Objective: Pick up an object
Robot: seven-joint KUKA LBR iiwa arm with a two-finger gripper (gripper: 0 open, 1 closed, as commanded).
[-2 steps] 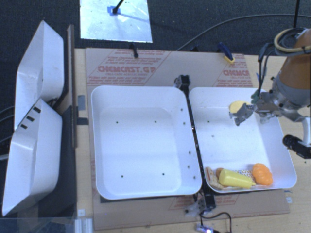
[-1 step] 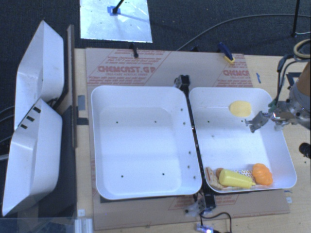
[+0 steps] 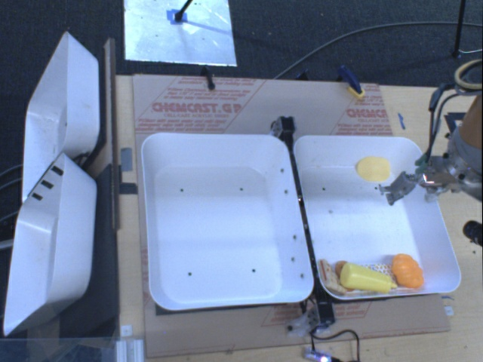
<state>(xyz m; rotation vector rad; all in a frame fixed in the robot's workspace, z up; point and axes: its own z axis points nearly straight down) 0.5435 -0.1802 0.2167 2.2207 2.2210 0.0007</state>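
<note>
Near edge, right bin (image 3: 441,240), about 5 o'clock: yellow bottle-shaped item (image 3: 365,278) lying flat, orange ball-like piece (image 3: 408,271) touching its right end, a flat cracker-like item (image 3: 330,273) at its left. All untouched.

Farther in, 1 o'clock of the same bin: pale yellow disc (image 3: 373,169), lying free.

Gripper (image 3: 398,189) just right of the disc, nothing seen between its fingers; open or closed, cannot tell.

Judgement: pick not yet made; descent, closing and lift all remain.
</note>
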